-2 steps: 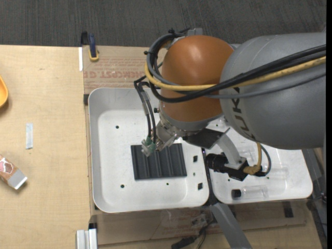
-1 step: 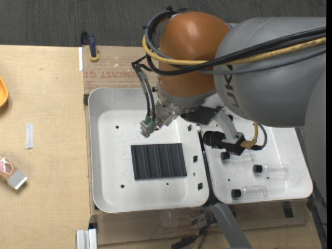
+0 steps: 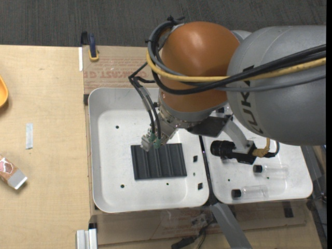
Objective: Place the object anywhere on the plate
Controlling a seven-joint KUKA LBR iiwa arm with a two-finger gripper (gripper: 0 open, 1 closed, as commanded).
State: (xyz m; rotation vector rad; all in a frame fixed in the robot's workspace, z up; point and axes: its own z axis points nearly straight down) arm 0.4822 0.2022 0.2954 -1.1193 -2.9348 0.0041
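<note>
An orange dish [image 3: 2, 92] and a wrapped bar [image 3: 11, 172] lie on the bench [image 3: 46, 201].

The wooden bench [image 3: 41, 97] is bearing two white bins [image 3: 104, 191], with a small wrapped item [image 3: 11, 173] lying toward nine o'clock of them.
</note>
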